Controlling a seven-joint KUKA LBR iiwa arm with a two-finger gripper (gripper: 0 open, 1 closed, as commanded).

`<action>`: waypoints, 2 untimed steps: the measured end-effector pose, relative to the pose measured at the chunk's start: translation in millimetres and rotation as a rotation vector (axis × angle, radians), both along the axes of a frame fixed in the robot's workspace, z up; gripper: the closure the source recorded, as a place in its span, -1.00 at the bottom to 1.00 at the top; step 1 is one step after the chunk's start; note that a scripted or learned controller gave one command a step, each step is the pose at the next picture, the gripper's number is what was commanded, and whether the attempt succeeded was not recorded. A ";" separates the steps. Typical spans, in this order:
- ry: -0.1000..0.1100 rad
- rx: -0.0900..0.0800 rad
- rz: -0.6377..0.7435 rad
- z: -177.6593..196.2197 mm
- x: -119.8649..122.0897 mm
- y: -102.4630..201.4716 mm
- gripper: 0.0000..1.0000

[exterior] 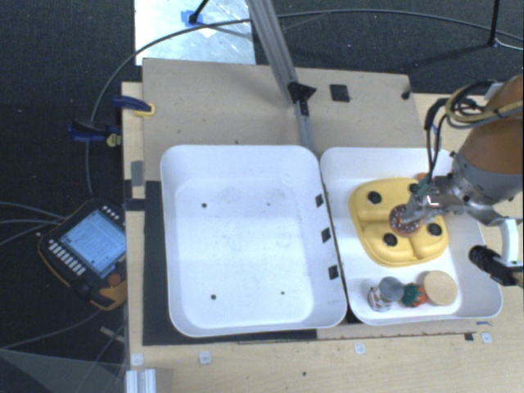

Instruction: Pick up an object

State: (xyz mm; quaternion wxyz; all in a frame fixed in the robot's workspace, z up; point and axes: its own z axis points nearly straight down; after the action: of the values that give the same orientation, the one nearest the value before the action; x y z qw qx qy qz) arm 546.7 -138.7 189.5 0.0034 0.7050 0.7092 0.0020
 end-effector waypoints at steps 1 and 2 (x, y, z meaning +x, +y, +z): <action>0.000 0.000 0.000 58.8 10.2 -4.1 1.00; 0.004 0.001 0.000 62.5 11.2 -4.1 1.00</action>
State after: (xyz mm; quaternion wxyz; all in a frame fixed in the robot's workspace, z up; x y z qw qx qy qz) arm 557.9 -142.7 252.0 0.0014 0.7051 0.7091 0.0010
